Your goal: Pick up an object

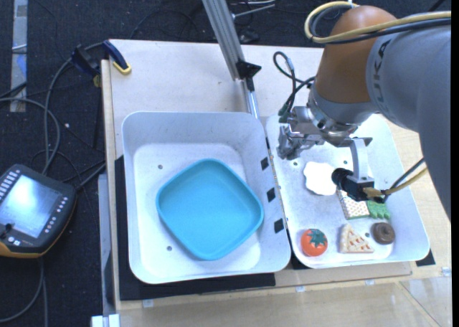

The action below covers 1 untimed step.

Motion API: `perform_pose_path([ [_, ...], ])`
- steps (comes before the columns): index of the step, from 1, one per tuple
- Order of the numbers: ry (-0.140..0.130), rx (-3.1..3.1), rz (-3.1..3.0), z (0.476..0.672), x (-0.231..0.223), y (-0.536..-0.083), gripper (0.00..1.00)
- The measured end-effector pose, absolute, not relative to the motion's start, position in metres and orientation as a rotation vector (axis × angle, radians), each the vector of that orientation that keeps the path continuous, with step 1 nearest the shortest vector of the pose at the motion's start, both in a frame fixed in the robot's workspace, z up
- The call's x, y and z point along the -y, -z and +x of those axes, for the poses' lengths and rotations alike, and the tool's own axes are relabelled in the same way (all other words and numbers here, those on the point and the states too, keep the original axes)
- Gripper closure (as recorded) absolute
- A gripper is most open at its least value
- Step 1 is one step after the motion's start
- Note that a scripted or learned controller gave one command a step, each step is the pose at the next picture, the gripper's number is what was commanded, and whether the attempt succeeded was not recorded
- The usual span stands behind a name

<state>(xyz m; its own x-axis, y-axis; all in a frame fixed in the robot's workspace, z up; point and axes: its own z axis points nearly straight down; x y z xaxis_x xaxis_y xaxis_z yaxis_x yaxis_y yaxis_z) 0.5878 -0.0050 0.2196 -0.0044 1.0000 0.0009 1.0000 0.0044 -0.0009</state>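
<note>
White right bin (401,148) beneath me, my hand (289,143), grip state I cannot tell, hovers mid-approach at eleven o'clock of the pale disc (319,178), needing descent next.

Right bin (401,148) back half open; toys crowd its front edge. Left bin (143,139): blue plate (209,208) covers the middle.

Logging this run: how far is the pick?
Done: the arm is over the right bin. In hand: nothing visibly; the pincer sits near the bin's upper left corner. Left: the tomato, white piece, sandwich wedge and donut all lie in the bin.
</note>
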Motion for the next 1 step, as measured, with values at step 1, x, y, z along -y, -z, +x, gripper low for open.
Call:
perform_pose_path([
  [1,0.0,2.225,-2.216,0.5952,-0.0404,-0.2164,1.0],
])
